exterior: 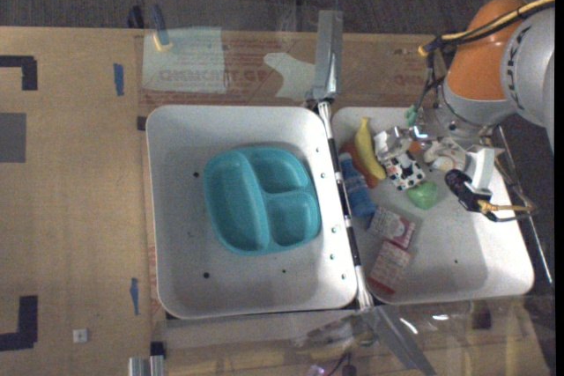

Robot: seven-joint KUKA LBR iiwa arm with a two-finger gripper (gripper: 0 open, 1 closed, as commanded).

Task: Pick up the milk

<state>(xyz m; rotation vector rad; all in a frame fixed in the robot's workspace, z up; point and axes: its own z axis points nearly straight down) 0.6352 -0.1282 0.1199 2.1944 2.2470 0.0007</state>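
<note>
The milk (405,173) is a small carton with black and white cow patches, lying in the right bin (458,264) near its back. My gripper (407,143) hangs just behind and over it, below the arm's orange band (480,70). The gripper's lower part blends into the clutter around the carton, and I cannot make out whether it touches the milk.
A yellow banana (367,149) and a blue bottle (357,189) lie along the right bin's left wall. A green item (424,195) sits beside the milk, and two pink cartons (392,227) (390,265) lie nearer the front. The left bin holds a teal divided plate (262,198).
</note>
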